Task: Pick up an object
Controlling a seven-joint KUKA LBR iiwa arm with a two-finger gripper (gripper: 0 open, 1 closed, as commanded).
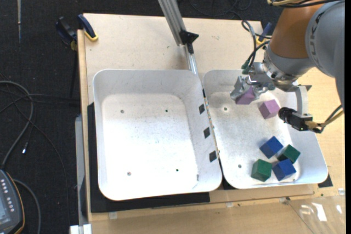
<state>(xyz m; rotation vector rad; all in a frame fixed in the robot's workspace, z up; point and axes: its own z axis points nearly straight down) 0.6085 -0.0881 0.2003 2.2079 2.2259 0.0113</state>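
My gripper [243, 92] hangs over the far part of the right bin [236, 134], under the arm's orange band. A purple block [247, 97] sits between its fingers, and the gripper is shut on it. A second, pinker block [269, 108] lies on the bin floor just to the right of it. Nearer the front right corner lie two blue blocks [271, 146] [284, 169] and two green blocks [290, 153] [262, 169], clustered close together.
The left bin [109, 90] stands beside the right one, their walls meeting in a ridge [208, 129]. A slanted metal pole [167, 3] rises behind the bins. A black clamp piece [293, 118] on the arm's cabling hangs over the right bin's right side.
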